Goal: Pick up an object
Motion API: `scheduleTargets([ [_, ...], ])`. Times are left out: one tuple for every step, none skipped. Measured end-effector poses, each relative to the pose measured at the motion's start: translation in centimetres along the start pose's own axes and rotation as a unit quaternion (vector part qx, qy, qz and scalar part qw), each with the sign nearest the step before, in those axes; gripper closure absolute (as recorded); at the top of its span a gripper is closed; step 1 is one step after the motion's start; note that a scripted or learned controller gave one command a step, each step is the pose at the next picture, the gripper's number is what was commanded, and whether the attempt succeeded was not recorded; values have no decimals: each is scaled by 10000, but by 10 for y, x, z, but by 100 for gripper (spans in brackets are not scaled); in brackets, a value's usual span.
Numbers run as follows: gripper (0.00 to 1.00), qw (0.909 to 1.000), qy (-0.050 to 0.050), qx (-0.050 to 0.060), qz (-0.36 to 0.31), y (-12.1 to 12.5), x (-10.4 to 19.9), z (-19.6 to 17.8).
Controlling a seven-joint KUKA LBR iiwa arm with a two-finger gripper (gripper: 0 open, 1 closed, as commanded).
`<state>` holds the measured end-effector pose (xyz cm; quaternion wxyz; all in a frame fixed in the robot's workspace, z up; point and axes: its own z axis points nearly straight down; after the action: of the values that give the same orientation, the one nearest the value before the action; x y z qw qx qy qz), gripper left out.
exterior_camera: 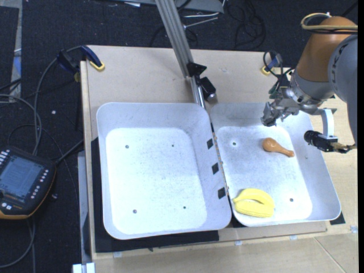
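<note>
No readable writing shows on any object. The jaws [271, 118] hang over the right bin [324, 186], at its far edge; whether they are open or closed cannot be told. Just below them lies an orange drumstick-shaped toy [276, 147], long axis running left to right, thin end pointing right. Further below rests a yellow banana [254, 203]. Both bins sit on a pale wooden counter [142, 73] above dark carpet [40, 33].

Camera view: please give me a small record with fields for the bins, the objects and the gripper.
bins: two white bins, left bin and right bin
objects: yellow banana at the right bin's near edge; orange drumstick-shaped toy further back
gripper: above the right bin's far part, beside the toy, holding nothing visible
arm: reaches in from the right
</note>
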<state>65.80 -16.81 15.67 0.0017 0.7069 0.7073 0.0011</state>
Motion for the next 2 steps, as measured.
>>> scheduleTargets([
  [100, 10000, 0, -3, -2, -5, 8, -51],
  [100, 10000, 3, 14, 1, -5, 8, -61],
])
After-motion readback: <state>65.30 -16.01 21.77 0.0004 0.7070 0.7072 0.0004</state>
